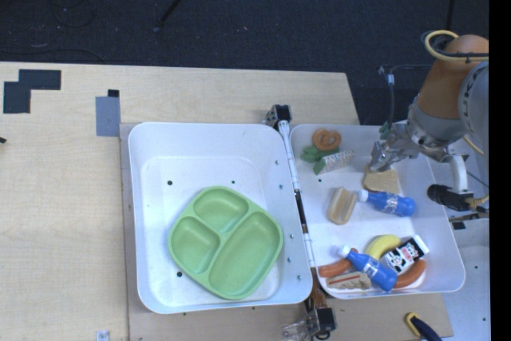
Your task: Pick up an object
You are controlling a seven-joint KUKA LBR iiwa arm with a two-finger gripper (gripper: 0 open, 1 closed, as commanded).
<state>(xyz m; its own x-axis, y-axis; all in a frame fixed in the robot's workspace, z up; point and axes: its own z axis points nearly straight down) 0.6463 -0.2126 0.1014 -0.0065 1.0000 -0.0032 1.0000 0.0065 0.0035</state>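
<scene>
The gripper [385,156] hangs low over the right bin [455,271]; I cannot tell its state. This looks like the approach step. A tan slice [382,181] lies just beneath it, a blue bottle [389,204] just beyond. Next it must descend and close on one.

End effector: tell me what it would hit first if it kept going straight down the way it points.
Most likely the tan bread slice directly beneath the end effector in the right bin; the blue bottle lies just past it. Height above the slice is unclear.
</scene>
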